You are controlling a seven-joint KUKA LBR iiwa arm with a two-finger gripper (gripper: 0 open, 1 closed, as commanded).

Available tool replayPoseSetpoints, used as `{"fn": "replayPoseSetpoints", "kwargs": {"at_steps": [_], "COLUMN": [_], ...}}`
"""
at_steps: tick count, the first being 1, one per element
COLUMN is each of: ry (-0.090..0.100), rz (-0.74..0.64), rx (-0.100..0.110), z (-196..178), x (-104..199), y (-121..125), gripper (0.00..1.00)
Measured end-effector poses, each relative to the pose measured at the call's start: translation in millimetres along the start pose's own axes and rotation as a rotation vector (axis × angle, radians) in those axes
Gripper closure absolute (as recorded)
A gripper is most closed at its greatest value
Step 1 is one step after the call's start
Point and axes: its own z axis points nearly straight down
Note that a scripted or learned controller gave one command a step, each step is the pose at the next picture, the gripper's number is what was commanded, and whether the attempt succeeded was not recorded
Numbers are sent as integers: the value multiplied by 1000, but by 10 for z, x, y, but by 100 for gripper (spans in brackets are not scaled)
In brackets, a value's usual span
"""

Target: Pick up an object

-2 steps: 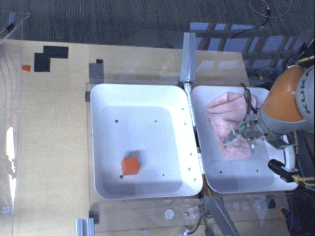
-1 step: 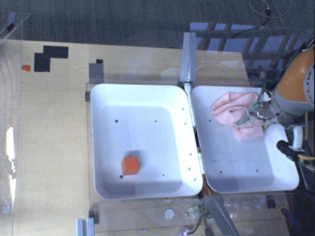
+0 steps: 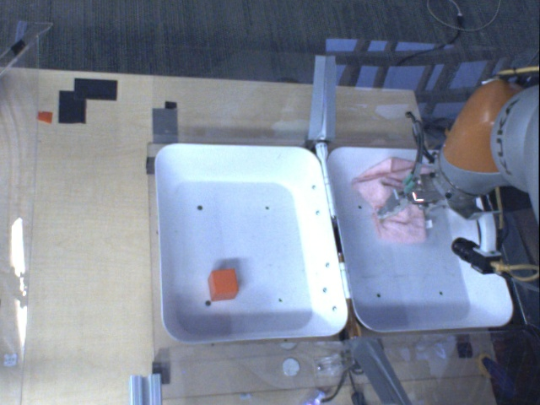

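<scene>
Pink crumpled cloth [image 3: 390, 201] is sitting in the upper part of the right shallow white plastic bin [image 3: 439, 302], and we've got the grey arm's two-finger gripper [image 3: 403, 205] down right on top of it. Honestly we can't tell how the jaws stand, it's too small and cluttered there. Over in the left white bin [image 3: 245, 175] a small orange block [image 3: 224, 284] rests near the lower left corner, well apart from the arm. Both bins sit on the pale wooden bench [image 3: 84, 251].
</scene>
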Motion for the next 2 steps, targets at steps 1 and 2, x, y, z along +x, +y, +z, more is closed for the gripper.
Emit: {"fn": "replayPoseSetpoints", "kwargs": {"at_steps": [1,2], "ry": [1,0], "rz": [-101,-186], "rx": [-1,0], "z": [-4,-3], "x": [464,587], "y": [59,165], "gripper": [0,0]}}
